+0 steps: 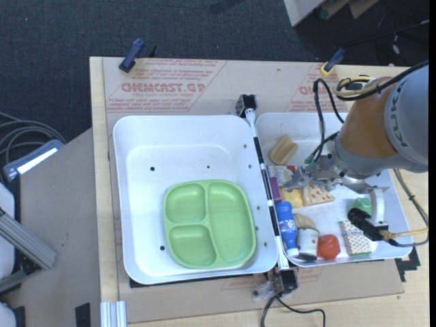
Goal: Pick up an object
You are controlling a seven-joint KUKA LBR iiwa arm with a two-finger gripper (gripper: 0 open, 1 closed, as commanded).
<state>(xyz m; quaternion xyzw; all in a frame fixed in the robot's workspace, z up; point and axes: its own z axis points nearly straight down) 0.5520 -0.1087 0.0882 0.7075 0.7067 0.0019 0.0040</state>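
The right bin (300, 123) holds several small objects. A tan bread-shaped block (283, 150) lies near its back left. A blue bottle (285, 218) lies along the left wall, with a purple item (274, 182) behind it. A square cracker (317, 195) sits mid-bin. A small can (307, 240), a red tomato-like ball (328, 246) and a patterned packet (355, 238) lie at the front, and a green piece (364, 203) at the right. My gripper (302, 178) is low over the bin's middle, just behind the cracker and right of the purple item. Nothing is visibly lifted.
The left bin (136, 142) holds a green three-compartment plate (208, 222) toward its front. The grey arm with its orange band (368, 125) covers the right bin's back right. A black clamp (246, 103) joins the bins at the back, and blue clips (131, 54) sit on the board.
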